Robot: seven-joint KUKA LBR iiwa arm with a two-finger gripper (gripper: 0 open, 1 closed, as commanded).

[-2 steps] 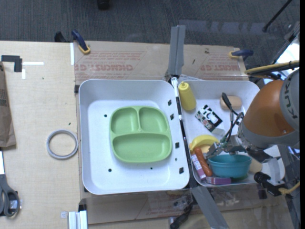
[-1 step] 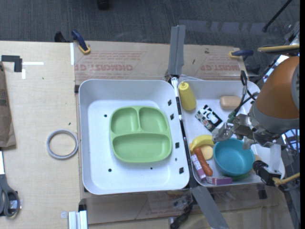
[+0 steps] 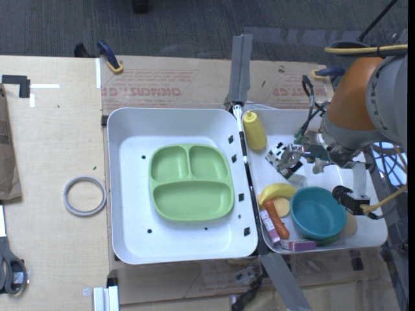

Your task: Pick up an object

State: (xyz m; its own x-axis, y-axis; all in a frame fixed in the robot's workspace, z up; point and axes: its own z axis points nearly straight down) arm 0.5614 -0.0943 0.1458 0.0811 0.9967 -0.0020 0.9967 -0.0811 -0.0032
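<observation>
My gripper [image 3: 285, 161] hangs over the middle of the right bin [image 3: 305, 123], reaching in from the right under the grey and orange arm. Nothing shows between its fingers. A yellow bottle [image 3: 255, 130] lies at the bin's upper left, just left of the gripper. Below the gripper sit a blue bowl [image 3: 318, 212], a yellow banana [image 3: 275, 192], an orange carrot-like piece [image 3: 277, 223] and a purple flat item [image 3: 297, 244] at the front edge.
The left bin [image 3: 123, 193] holds a green divided plate [image 3: 191, 182]. On the bench to the left lie a grey ring [image 3: 85, 195], scissors [image 3: 11, 272] and a brown bag [image 3: 8, 148]. A blue clamp [image 3: 110, 56] sits at the back.
</observation>
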